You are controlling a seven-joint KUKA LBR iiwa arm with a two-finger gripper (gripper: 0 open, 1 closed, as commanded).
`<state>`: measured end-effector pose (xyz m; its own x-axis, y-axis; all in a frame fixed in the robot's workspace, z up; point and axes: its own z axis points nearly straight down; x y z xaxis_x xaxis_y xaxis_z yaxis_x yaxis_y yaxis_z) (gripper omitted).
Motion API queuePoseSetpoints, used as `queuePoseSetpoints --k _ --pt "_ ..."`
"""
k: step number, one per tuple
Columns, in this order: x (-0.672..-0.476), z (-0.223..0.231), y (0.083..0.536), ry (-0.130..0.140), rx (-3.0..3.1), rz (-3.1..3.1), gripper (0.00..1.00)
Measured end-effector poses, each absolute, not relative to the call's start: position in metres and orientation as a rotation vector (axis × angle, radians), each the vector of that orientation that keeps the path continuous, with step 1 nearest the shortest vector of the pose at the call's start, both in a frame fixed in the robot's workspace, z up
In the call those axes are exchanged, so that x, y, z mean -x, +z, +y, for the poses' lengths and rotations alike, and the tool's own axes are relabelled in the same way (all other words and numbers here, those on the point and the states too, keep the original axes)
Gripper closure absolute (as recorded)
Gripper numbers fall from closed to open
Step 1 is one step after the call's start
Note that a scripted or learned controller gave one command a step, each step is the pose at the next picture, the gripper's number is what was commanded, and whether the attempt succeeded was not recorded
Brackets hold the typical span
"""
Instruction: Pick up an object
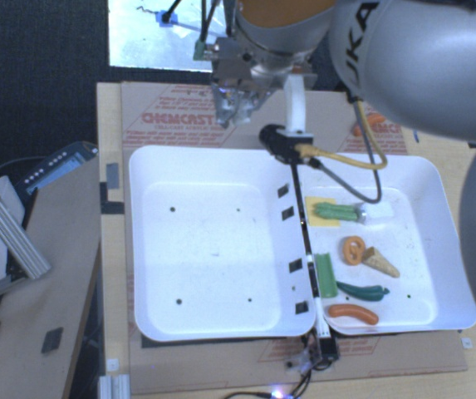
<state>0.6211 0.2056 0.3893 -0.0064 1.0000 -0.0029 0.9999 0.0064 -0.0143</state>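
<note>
grey kuka arm with orange band enters from the right, its two-finger metal gripper [236,106] raised over the far edge of the bench behind the left shallow white plastic bin [150,248], nothing seen in it; how far the claw is open cannot be told, too blurred. objects all lie in the right white bin [437,223]: green corn-like cob with pale tip [337,213], orange ring [353,250] touching a tan wedge [381,262], flat light-green strip [326,274], dark green pepper [362,290], orange sausage [353,313] near the front rim.
</note>
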Motion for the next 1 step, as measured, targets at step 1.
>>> queuePoseSetpoints --k 1 --pt "-0.5816 0.2367 0.4156 -0.003 2.211 -2.23 1.0"
